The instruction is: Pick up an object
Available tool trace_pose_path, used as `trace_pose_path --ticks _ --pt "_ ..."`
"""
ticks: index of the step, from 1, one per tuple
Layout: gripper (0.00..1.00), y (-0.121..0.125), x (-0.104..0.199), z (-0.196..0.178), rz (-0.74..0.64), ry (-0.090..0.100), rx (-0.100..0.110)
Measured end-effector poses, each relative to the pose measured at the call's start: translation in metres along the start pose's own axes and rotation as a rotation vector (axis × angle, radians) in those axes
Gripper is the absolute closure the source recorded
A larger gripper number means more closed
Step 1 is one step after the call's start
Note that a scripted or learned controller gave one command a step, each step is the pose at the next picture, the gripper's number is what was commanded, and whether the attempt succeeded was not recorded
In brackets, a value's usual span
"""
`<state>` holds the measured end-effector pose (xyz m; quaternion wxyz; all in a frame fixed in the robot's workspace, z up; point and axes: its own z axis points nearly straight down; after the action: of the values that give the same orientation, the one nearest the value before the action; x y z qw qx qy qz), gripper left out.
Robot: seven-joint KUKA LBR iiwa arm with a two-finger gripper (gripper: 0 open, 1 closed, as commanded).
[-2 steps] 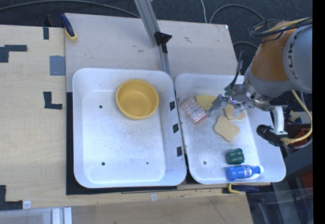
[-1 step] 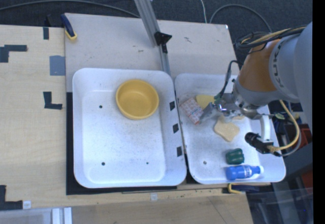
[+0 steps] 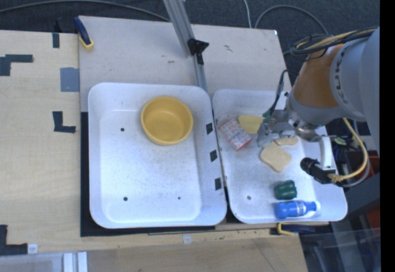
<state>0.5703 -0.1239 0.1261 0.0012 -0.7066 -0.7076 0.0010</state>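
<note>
Blue bottle [image 3: 294,209] lies flat — long axis left-right.

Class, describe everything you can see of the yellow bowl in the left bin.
The yellow bowl is round, plain and a matte mustard yellow, seemingly plastic. It stands upright with its mouth open to the camera and nothing visible inside. It sits on the floor of the left bin, toward the far side and right of centre, alone, touching nothing but the bin.

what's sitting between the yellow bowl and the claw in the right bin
In the camera view, between the yellow bowl and the claw lie the bins' rims, a small red-and-white packet and a pale yellow block.
</note>
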Motion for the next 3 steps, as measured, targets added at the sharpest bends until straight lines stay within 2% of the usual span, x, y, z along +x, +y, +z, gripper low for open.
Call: trace_pose_path --ticks 2,3 --pt "1.0 0.005 0.003 -0.08 0.0 -0.001 -0.006" --pt "1.0 0.016 0.059 -0.093 -0.005 0.002 -0.003"
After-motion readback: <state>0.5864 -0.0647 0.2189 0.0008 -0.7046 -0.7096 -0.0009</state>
